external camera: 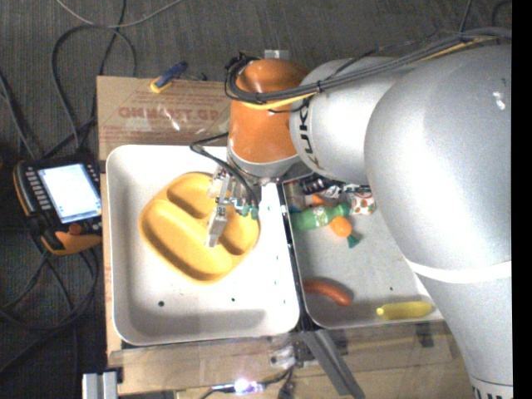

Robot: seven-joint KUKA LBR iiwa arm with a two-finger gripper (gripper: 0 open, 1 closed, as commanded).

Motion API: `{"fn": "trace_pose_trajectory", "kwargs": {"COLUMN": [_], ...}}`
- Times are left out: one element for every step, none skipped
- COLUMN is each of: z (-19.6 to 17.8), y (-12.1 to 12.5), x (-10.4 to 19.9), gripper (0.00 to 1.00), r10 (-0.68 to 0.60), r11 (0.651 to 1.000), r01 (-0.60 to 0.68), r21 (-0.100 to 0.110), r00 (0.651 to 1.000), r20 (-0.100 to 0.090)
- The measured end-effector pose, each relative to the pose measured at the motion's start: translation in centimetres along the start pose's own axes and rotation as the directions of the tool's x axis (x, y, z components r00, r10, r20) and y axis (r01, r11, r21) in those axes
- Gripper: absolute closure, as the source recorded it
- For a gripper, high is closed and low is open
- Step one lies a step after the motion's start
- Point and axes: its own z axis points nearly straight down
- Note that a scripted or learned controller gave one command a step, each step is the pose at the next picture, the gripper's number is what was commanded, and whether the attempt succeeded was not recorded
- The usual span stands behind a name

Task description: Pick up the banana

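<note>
Your claw [223,210] hangs over the yellow divided plate [179,235] in the left bin [199,310], with nothing between its fingers; whether they are spread or closed, you cannot tell from this slanted view. The orange band [262,115] of the arm sits just above it, at the far side of that bin.

The banana [405,309] is not here. It lies in the right bin [374,264], near the front edge, well apart from the claw, with the bulk of the arm passing over that bin. Beside it, a little to the left, lies a red sausage [327,291]; farther away are a green bottle [316,217] and a small orange ball [341,227].

To do this step well, I judge you must first bring the claw across the wall between the bins. Then come down over the middle of the banana, with the fingers across its narrow width, not along its length. Keep clear of the sausage and of the bin's near wall, because the banana lies close to that wall and a finger could hit it.
</note>
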Motion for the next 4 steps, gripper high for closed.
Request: {"fn": "trace_pose_trajectory", "kwargs": {"z": [0.7,0.6,1.1,1.4], "y": [0.2,1.3,1.7,5.9], "x": [-3.3,-2.1,-2.6,-3.0], "gripper": [0.00,1.00,1.00,1.00], "r10": [0.079,0.065,-0.470,-0.245], "r11": [0.997,0.998,0.882,0.969], "r01": [-0.080,-0.066,0.469,0.245], "r21": [-0.009,-0.007,-0.044,-0.016], "r00": [0.997,0.996,0.882,0.970], "r20": [-0.020,-0.058,-0.022,0.005]}}
